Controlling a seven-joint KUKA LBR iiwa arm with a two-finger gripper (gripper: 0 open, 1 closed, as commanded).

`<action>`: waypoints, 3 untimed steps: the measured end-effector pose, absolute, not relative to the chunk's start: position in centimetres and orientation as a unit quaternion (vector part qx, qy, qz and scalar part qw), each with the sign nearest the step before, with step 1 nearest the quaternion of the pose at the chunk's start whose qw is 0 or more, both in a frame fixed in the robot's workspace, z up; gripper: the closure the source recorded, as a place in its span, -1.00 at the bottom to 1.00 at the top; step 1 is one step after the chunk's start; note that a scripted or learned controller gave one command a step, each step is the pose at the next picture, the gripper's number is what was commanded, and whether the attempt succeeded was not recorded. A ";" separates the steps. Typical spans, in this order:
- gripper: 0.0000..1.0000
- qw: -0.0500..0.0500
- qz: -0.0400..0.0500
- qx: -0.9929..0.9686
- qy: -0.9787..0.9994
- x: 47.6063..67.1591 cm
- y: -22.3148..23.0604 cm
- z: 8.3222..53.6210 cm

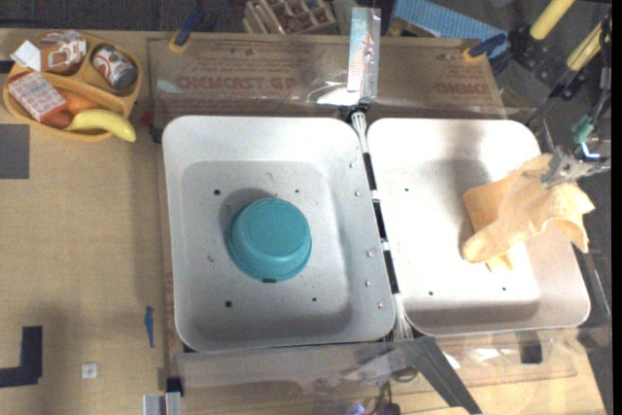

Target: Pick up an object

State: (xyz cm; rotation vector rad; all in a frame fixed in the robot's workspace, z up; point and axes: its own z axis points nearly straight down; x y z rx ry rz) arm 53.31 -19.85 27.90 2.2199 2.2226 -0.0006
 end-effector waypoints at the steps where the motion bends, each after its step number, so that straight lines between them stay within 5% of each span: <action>1: -1.00 0.001 0.000 0.648 0.761 59.2 -17.0 22.8; 2: -1.00 0.002 0.001 0.593 0.805 59.1 -11.5 10.4; 3: -1.00 0.010 0.005 0.630 0.776 58.3 -10.3 9.5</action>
